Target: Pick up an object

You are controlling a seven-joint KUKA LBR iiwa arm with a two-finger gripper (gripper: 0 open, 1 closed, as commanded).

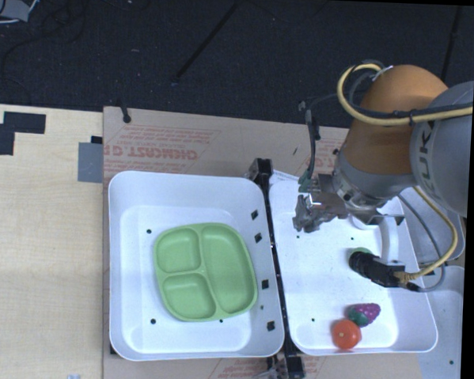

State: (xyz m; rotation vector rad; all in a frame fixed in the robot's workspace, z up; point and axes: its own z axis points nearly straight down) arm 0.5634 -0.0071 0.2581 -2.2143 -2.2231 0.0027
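Two shallow white bins sat side by side on one sheet of brown cardboard [194,140]. The cardboard lay on the pale wooden bench [35,253].

The left bin [132,199] held one thing, a light green plate [206,270] divided into three compartments. It lay flat near the bin's centre, turned a little askew, and nothing showed in any of its compartments.

The right bin [320,296] held two small things, both toward its 5 o'clock corner. One was a round orange-red fruit [345,334]. The other was a purple piece with a green patch [364,313]. The purple piece lay at about 1 o'clock from the fruit, just beside it, and whether the two touched could not be told. The rest of that bin's floor was bare white.

The one arm [392,125], its orange band uppermost, reached in from 3 o'clock. Its single gripper [305,218] was over the right bin at about 10 o'clock from the bin's centre, close to the divide between the two bins. It was well apart from the fruit and the purple piece, which lay toward 5 o'clock from it. Whether the pincer was spread or pressed together could not be told at this angle, and nothing was seen in its grasp.
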